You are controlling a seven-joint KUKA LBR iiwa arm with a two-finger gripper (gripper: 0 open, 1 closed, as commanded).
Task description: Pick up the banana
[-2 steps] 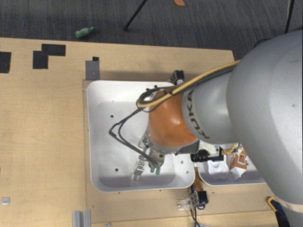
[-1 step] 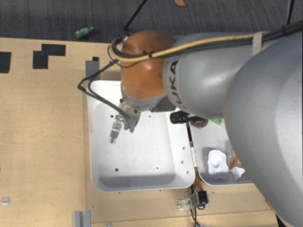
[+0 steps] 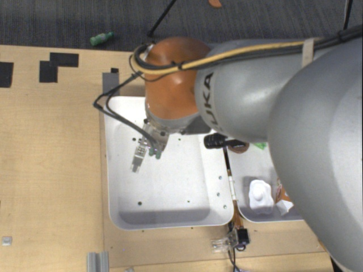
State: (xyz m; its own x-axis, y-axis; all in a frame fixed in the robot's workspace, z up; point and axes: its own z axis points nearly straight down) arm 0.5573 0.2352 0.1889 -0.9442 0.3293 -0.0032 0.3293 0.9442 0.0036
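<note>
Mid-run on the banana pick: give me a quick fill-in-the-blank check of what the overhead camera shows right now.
1. The gripper hangs over the ____ of the two bins.
2. The band above the arm's wrist is ____ in colour.
3. A white object lies in the ____ bin.
4. The small object on the dark floor beyond the bench is ____ in colour.

Missing words: left; orange; right; green

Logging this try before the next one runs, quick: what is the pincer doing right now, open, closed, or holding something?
Pincer: over the left bin; open or shut cannot be told, and nothing is seen in it.
</note>
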